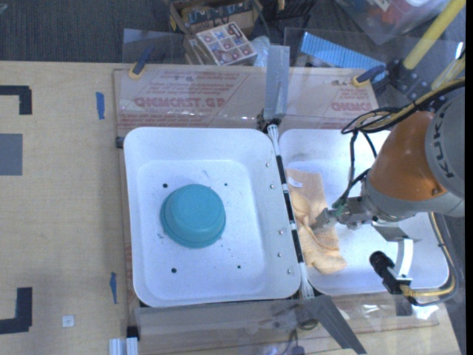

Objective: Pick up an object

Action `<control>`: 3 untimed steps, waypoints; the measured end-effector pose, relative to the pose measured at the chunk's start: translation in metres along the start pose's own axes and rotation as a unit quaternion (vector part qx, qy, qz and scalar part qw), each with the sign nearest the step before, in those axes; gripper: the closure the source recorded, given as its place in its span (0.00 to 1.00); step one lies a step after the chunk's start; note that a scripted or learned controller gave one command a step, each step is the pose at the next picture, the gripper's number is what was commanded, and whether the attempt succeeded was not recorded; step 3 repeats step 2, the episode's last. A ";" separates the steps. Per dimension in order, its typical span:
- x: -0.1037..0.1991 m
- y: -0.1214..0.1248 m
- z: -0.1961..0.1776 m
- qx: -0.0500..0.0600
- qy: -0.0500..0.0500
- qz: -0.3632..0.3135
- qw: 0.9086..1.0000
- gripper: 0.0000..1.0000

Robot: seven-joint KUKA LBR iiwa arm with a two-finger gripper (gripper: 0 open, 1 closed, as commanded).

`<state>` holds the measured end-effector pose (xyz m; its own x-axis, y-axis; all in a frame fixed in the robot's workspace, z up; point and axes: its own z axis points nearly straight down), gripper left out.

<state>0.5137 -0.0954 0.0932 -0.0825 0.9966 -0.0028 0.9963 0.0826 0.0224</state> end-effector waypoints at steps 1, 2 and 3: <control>0.000 0.001 -0.010 -0.002 0.001 0.001 1.000 1.00; 0.009 0.027 -0.175 0.010 0.001 -0.060 0.998 1.00; 0.009 0.027 -0.175 0.010 0.001 -0.060 0.998 1.00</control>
